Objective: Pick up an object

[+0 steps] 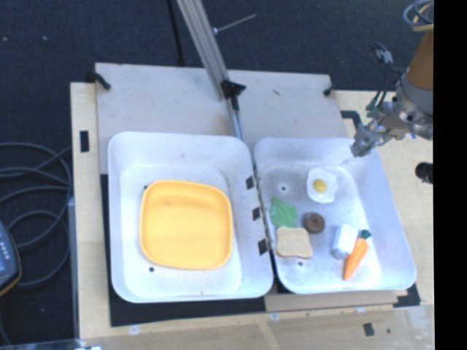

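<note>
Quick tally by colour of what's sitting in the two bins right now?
Yellow: 1, plate
White and yellow: 1, fried egg
Green: 1, leaf
Brown: 1, donut
Tan: 1, bread slice
White: 1, small item
Orange: 1, carrot
Total: 7

Even, fairly bright light falls from above with a cool cast. The two white bins (182,148) are near washed out, their grain lost. Shadows are soft and short, tucked under the bin rims at the table's (87,195) near edge. The dark floor (44,35) is grainy. Overall softly blurred.
</note>
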You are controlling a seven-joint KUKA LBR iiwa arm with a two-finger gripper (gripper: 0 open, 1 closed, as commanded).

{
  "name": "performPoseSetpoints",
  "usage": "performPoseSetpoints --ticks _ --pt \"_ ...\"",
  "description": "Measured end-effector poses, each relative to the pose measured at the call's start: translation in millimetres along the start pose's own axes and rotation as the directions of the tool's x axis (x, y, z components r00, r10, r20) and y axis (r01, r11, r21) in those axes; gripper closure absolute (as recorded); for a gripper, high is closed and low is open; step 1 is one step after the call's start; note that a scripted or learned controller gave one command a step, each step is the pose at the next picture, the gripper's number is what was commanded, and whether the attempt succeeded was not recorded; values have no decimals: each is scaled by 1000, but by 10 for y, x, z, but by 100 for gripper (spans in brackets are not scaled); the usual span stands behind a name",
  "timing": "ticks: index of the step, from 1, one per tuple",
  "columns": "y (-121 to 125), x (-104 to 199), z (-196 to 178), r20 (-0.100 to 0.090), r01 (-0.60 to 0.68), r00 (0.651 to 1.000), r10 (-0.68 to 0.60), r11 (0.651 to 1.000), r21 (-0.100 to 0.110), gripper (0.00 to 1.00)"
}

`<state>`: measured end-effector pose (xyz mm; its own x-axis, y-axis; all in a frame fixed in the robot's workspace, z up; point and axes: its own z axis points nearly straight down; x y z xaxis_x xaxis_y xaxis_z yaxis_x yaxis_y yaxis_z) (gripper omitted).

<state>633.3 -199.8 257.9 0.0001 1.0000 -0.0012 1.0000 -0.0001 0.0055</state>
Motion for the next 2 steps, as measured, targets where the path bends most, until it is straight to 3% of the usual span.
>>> performPoseSetpoints --ticks 1,2 --pt "6 -5 -343 -1 0 1000 0 1000 2 100" --pt "30 488 -165 -1 3 1000 -3 1000 6 100"
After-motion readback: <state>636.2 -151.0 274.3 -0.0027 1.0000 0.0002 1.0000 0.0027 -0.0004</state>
